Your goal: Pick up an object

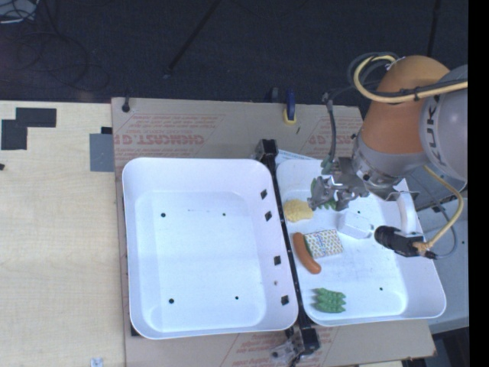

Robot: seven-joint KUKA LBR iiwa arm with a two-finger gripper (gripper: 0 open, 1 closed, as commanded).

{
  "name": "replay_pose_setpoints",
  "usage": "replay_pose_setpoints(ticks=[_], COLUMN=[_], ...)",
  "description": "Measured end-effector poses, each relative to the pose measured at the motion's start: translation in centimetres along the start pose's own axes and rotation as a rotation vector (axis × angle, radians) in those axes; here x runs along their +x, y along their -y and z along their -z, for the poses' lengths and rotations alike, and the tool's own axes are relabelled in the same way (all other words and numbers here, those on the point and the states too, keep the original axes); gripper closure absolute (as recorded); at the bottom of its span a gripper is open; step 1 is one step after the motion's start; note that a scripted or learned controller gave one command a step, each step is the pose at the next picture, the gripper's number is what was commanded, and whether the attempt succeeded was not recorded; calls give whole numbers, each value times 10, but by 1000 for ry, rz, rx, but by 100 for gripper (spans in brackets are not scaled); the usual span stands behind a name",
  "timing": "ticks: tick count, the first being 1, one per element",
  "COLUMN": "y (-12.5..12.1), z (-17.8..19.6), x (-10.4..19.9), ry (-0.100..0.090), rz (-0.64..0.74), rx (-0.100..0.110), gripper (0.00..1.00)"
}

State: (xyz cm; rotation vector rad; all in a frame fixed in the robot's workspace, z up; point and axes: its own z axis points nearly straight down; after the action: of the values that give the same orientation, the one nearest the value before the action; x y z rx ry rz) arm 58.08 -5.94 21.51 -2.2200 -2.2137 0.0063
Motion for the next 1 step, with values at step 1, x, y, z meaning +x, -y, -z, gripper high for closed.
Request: replay_pose_setpoints(ticks=[1], y=[-52], z=[81], x=[63], ry=[1], rz=[8], rx=[-13], gripper=[100])
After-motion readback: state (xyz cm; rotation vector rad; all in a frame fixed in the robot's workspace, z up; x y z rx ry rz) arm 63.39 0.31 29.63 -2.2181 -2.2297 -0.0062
